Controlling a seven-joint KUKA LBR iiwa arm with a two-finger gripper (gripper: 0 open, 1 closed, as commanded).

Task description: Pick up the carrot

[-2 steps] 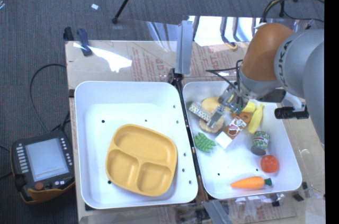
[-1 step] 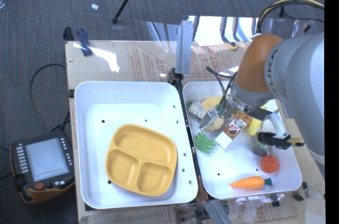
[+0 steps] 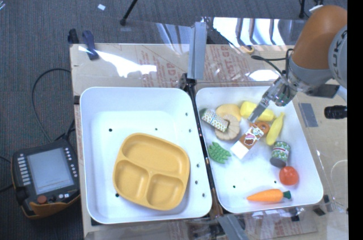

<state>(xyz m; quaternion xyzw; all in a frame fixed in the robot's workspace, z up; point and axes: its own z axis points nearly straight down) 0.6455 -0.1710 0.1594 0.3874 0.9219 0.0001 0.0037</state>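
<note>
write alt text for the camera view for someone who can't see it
An orange carrot lies at the near edge of the right bin, with the gripper poised over toy foods at the far end. The left bin holds a yellow tray.

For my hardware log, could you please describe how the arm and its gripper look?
The arm has a rounded orange band above a grey wrist. The gripper is slim and metallic grey, tapering to dark narrow tips. Dark cables run beside the wrist.
</note>
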